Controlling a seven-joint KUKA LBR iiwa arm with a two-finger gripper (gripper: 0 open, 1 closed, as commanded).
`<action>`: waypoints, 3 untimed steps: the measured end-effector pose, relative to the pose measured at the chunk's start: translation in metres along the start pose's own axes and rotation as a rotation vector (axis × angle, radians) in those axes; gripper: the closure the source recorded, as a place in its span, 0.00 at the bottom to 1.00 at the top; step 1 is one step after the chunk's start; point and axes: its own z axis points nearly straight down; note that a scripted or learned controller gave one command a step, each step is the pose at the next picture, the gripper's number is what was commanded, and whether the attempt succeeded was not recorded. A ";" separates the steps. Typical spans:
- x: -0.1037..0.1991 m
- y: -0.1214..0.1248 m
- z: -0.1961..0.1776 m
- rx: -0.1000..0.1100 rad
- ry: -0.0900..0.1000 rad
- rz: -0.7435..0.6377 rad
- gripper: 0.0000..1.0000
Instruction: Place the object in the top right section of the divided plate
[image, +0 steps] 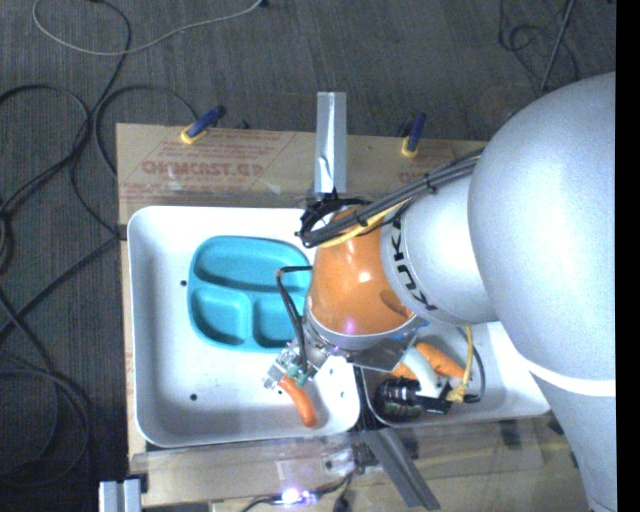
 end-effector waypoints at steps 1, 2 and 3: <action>-0.060 0.038 -0.074 0.001 -0.006 0.362 1.00; -0.028 -0.029 -0.073 0.002 -0.001 0.616 1.00; -0.015 -0.016 -0.073 0.001 -0.002 0.219 1.00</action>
